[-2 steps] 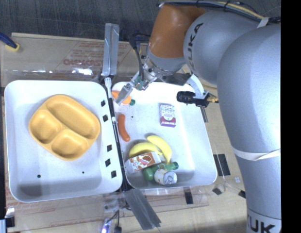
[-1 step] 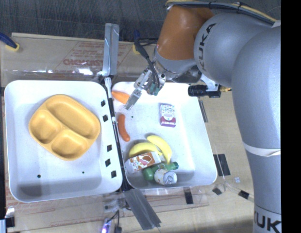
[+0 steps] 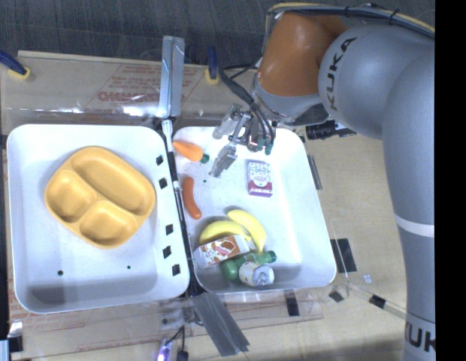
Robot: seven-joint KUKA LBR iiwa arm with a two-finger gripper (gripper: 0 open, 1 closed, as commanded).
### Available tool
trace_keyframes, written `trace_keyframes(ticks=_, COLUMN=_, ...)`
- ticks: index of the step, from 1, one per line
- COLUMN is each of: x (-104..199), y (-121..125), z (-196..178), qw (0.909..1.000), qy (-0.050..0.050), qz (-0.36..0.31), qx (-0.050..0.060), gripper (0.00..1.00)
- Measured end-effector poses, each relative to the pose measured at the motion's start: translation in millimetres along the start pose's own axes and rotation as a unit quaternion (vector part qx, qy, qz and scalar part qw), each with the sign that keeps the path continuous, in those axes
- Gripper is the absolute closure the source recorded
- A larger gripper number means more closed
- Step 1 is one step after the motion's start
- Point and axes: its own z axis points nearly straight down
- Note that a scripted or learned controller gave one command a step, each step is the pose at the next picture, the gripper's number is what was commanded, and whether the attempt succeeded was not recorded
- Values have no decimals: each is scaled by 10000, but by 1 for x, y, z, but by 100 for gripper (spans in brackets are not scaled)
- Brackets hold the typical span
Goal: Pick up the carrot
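Observation:
The carrot (image 3: 189, 150), orange with a small green tip, lies at the back left corner of the right bin (image 3: 312, 224), close to the wall between the two bins. My gripper (image 3: 221, 147) hangs over the back of that bin, just right of the carrot's green end. Its fingers (image 3: 220, 129) are spread and it is open, with nothing between them. The carrot rests on the bin floor, apart from the fingers.
An orange sausage (image 3: 191, 197) lies just in front of the carrot. A small red box (image 3: 259, 177) sits to the right, and bananas (image 3: 239, 227), a carton (image 3: 219, 250) and a green bottle (image 3: 249, 271) crowd the front. A yellow divided plate (image 3: 99, 195) rests in the left bin (image 3: 30, 277).

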Motion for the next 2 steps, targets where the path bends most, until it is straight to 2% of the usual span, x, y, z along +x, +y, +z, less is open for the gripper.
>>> trace_keyframes(ticks=1, x=7, y=-10, z=-23, qw=9941, qy=-46, qz=-1080, qx=-5, gripper=0)
trace_keyframes(ticks=2, x=10, y=35, z=-1, qw=9720, qy=-2, qz=-2348, qx=1, gripper=0)
